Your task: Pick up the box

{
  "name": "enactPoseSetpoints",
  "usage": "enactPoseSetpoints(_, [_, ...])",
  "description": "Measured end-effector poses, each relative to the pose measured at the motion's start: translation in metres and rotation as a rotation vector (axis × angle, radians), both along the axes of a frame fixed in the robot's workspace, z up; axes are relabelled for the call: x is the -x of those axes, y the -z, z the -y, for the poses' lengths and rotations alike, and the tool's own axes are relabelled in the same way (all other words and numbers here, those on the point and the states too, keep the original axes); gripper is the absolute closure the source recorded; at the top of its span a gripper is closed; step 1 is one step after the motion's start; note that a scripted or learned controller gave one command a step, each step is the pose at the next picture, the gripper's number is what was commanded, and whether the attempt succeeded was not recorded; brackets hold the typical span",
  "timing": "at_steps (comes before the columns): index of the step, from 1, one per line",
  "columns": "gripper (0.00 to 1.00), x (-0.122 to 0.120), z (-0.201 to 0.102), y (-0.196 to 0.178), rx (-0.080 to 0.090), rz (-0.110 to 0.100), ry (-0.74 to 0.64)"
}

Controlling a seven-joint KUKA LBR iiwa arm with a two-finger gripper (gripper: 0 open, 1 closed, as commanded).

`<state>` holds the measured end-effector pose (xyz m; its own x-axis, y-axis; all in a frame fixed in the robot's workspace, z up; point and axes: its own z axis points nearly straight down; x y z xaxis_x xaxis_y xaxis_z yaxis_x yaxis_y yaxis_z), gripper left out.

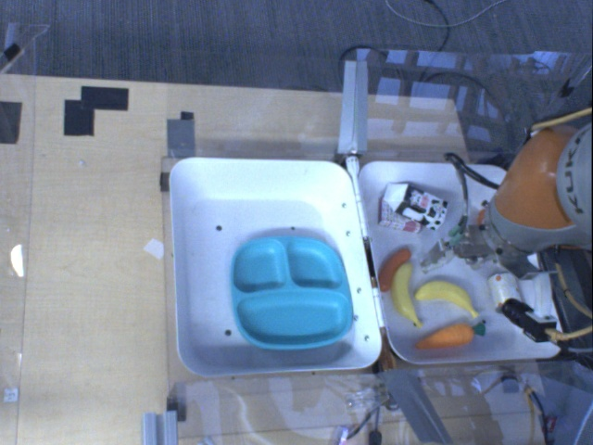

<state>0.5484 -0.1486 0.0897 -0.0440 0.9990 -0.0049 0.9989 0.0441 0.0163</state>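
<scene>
Bench [93,248]: pale wood, with 2 shallow white bins side by side on it and black tape shapes near its far left corner.
Left bin [199,276]: holds 1 thing, a blue divided plate [292,292] with 3 compartments, lying flat toward the near side.
Right bin [408,174]: holds the box, the fruit and the arm's working end.
Box [412,208]: small, white with red and black print, lying in the far left part of the right bin, a little tilted, just beside the far wall and apart from the fruit.
Fruit: 2 yellow bananas, one [404,293] near the bin's left wall and one [447,294] more central; a reddish sausage-shaped piece [395,265] touches the left banana's top; an orange carrot [446,336] lies along the near wall.
Arm [542,193]: grey with a big orange band, reaching in from the right over the right bin's right half.
Gripper [460,242]: low over the bin, to the right of the box and above the central banana; I cannot tell how it stands, open or shut, as it is too small and dark against the arm. Nothing visible between it and the box.
Cables [435,7]: a thin loop lies on the grey carpet beyond the bench.
</scene>
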Motion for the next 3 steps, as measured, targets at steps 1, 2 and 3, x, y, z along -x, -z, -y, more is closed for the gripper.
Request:
enactPoseSetpoints(1, [0.0,-0.031,0.026,0.001,-0.002,-0.004,-0.008])
enactPoseSetpoints(2, [0.0,-0.111,0.02,0.006,-0.007,-0.063,0.13])
enactPoseSetpoints(3, [1.0,-0.112,0.017,-0.005,-0.009,-0.061,0.123])
